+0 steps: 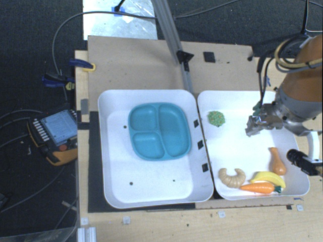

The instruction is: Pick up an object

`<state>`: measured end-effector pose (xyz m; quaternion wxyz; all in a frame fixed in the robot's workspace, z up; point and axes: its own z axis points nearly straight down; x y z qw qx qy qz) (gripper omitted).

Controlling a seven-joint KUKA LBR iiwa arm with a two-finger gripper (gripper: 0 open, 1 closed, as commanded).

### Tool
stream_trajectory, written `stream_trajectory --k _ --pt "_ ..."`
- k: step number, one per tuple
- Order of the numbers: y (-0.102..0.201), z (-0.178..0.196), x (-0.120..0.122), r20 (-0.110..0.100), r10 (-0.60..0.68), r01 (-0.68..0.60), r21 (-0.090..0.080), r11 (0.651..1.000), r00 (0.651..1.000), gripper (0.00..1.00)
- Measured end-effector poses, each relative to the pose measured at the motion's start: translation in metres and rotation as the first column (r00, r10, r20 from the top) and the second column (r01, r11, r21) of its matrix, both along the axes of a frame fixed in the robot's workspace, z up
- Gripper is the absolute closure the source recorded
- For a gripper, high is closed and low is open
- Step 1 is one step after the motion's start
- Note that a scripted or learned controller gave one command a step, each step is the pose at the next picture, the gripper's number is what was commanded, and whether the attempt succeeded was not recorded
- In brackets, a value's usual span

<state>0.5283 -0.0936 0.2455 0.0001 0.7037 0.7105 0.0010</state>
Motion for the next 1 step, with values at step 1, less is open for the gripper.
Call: stream_trajectory --k 1 --pt "0.0527 -0.0108 -0.0101 -0.002 -0.001 0.001 0.0 1.0 1.0 1.0"
